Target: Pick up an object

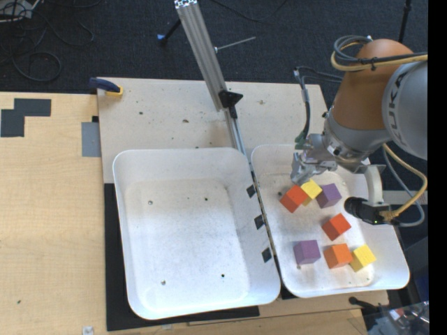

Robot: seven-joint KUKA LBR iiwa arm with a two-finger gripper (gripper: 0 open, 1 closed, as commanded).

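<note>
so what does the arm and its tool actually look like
The arm is thick and rounded, grey with a broad orange band above the wrist. Yellowish and grey cables loop over its top and down its side. The tool is a small metallic grey piece, and a black part sticks out beside it.

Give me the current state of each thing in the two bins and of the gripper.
gripper: low over the right bin, just above the block cluster
yellow block: directly under the gripper, resting against the red block
red block: on bin floor, tilted
purple block: beside the yellow block
second red block: lying apart
second purple block: lying apart
orange block: touching second yellow block
</note>
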